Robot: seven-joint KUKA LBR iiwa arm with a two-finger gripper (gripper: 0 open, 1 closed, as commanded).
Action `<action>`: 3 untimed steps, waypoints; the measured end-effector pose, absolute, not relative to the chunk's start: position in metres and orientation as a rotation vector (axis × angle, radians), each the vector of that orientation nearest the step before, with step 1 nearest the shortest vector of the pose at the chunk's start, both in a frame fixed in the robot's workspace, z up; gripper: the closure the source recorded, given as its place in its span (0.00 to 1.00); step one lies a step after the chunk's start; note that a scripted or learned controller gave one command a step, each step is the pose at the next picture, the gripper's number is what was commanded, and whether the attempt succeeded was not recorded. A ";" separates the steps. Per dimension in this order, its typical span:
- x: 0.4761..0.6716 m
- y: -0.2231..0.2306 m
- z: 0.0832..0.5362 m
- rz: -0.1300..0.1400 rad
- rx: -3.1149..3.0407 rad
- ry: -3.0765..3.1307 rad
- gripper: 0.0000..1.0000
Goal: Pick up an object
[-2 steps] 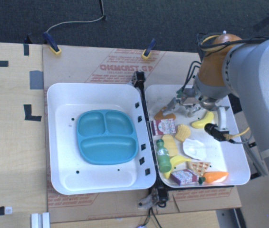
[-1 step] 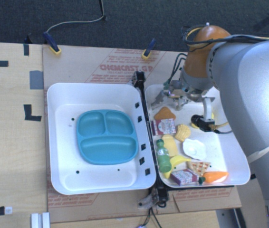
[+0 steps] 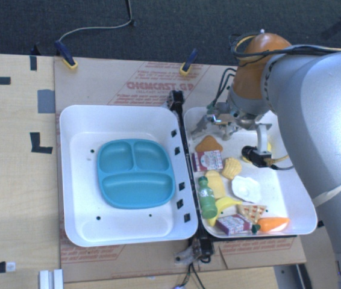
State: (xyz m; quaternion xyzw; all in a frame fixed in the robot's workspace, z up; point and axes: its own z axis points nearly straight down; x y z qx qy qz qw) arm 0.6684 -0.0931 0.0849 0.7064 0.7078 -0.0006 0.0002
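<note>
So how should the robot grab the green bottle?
The green bottle lies on its side in the right bin, cap end toward the far side. Probably best to come straight down from above and pinch across its round middle, fingers on its left and right flanks. The bin wall is close on its left and yellow food on its right, so space looks tight.

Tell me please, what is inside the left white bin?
Inside the left bin lies one blue divided plate, flat, with three compartments that hold nothing. A few small dark marks show on the bin floor around it. What is under the plate is covered, so I cannot tell.
</note>
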 end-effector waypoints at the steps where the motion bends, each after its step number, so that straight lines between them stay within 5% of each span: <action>1: 0.669 -0.094 0.085 -0.001 2.218 2.224 0.00; 3: 0.661 -0.095 0.085 0.000 2.218 2.221 0.00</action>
